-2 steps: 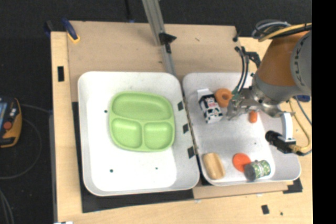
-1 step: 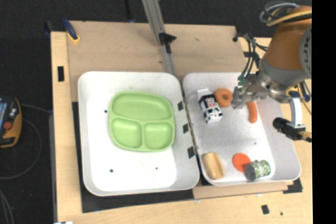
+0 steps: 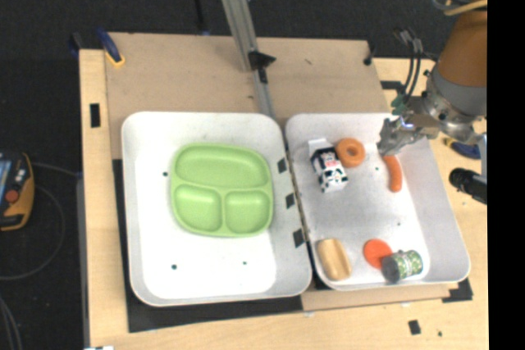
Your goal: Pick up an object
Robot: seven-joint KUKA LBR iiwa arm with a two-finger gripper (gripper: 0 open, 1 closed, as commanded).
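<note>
I am working in what is looking like a robotics lab. My bench [image 3: 205,74] is a bare plywood board sitting on a black floor, carrying two white bins [image 3: 148,143] side by side. An aluminium rail [image 3: 234,0] is slanting up behind them. Loose cables [image 3: 33,172] are trailing at the left beside a yellow handheld controller [image 3: 15,193]. Toy food is lying in the bin nearest me, a green divided plate [image 3: 221,190] in the other.

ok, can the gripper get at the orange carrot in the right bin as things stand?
Probably yes. The gripper hovers just above the carrot, which lies by itself on the right bin's floor; the donut sits apart to its left.
</note>
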